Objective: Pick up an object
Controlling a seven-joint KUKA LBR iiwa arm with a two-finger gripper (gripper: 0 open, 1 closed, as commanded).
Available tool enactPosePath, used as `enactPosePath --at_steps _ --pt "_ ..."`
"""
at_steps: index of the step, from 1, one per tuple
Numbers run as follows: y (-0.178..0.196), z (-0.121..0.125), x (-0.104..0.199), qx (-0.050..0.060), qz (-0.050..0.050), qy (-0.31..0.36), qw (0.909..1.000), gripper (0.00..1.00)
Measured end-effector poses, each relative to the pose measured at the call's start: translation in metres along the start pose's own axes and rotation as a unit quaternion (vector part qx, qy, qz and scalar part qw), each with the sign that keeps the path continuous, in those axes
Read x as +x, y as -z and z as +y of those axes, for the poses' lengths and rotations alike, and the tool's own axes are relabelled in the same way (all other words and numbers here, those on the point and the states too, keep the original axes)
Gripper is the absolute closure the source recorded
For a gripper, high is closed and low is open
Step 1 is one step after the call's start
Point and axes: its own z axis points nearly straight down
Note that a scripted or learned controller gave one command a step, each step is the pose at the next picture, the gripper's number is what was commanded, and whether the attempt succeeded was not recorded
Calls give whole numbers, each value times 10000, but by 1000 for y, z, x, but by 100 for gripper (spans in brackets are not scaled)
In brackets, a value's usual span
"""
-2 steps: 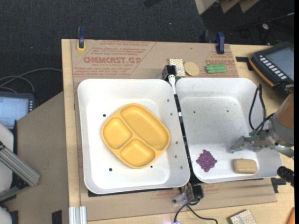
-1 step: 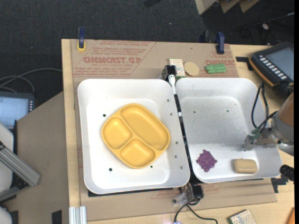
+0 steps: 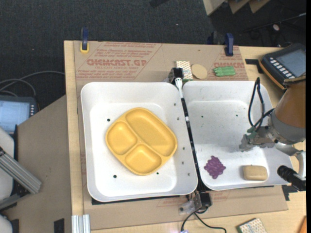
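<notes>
In the right bin (image 3: 218, 93), a purple bunch-like object (image 3: 214, 166) lies near the front edge. A tan block (image 3: 254, 172) rests to its right. My gripper (image 3: 252, 142) hangs low over the right side of this bin, just above and behind the tan block and to the right of the purple object. Nothing shows in its grasp. A black cable loops up from the wrist. The left bin (image 3: 97, 106) holds a yellow divided plate (image 3: 141, 140) in its middle.
On the cardboard behind the bins lie a green piece (image 3: 224, 72), a tan round piece (image 3: 199, 72) and a small checkered item (image 3: 183, 65). Blue clamps (image 3: 85, 45) (image 3: 229, 46) pin the board's back edge. A dark handheld unit (image 3: 286, 64) sits at the far right.
</notes>
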Motion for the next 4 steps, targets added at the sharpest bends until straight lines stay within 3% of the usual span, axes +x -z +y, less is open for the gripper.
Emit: enactPosePath --at_steps 1,2,3,4 --pt "-10 23 43 6 -1 -9 10000 100" --pt "73 24 87 -11 3 1 10000 100" --pt "105 44 98 -12 -2 -8 10000 100" --pt "114 63 78 -3 -4 -19 10000 100"
